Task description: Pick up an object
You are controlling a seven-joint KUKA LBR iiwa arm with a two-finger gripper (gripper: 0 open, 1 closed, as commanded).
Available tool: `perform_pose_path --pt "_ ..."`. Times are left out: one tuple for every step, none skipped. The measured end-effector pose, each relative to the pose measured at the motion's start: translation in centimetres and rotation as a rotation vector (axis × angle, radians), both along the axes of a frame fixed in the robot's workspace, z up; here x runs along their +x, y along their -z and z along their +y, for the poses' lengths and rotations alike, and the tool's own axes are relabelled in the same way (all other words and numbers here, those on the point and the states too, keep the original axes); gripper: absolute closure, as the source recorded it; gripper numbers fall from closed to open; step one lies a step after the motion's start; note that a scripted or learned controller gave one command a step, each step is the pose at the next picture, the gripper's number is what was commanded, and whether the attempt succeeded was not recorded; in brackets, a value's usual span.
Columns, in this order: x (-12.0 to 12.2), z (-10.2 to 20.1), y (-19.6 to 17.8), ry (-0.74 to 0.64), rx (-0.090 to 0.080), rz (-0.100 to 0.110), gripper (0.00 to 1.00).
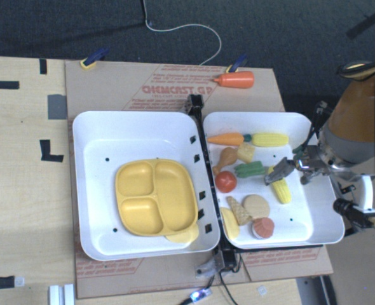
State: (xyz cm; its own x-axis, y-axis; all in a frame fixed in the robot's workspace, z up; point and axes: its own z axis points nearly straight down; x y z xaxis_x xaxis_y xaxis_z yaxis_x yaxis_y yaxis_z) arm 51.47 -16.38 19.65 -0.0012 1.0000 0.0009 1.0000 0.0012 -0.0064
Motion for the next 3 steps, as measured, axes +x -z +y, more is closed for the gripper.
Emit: perform_pose_path --pt "0.5 0.6 4.7 0.000 0.000 0.000 0.00" --pt "-0.1 1.6 9.9 0.000 0.000 -0.001 0.00" --pt "-0.1 1.6 11.2 0.000 -0.001 -0.004 0.00"
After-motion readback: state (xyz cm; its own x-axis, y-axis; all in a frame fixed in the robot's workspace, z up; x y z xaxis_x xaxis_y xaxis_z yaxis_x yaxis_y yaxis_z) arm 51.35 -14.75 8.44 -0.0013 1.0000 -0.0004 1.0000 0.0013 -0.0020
